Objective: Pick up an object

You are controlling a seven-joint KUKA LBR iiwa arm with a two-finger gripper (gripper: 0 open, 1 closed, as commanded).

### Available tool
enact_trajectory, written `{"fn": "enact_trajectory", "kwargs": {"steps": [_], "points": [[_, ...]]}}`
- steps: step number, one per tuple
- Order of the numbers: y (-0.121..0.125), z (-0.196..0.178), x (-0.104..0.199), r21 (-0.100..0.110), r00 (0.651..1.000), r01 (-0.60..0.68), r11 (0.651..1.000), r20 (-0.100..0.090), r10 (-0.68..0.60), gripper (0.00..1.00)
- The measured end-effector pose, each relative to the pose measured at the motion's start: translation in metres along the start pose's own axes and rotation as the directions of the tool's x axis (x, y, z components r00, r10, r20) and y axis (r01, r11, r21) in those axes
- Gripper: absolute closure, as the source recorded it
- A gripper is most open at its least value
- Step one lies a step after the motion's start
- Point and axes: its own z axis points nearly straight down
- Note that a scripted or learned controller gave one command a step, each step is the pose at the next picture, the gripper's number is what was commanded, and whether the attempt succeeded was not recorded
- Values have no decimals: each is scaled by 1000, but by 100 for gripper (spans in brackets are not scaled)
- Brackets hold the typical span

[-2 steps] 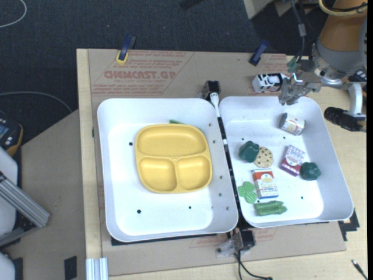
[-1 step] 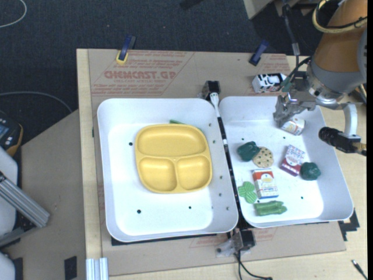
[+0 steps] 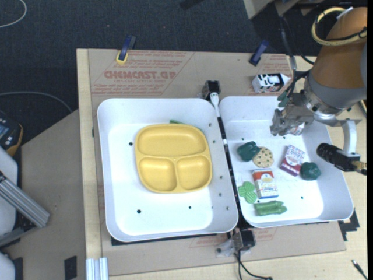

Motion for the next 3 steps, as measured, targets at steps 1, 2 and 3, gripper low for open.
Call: {"fn": "enact_trajectory", "kwargs": {"steps": [1,2,3], "points": [[-30,11,38,1,1000,2,1000,0,-2,100],[-45,2,37,-1,1000,-2,1000,0,2,100],[-25,3,36,-7,1000,0,1000,2,0,100]]}}
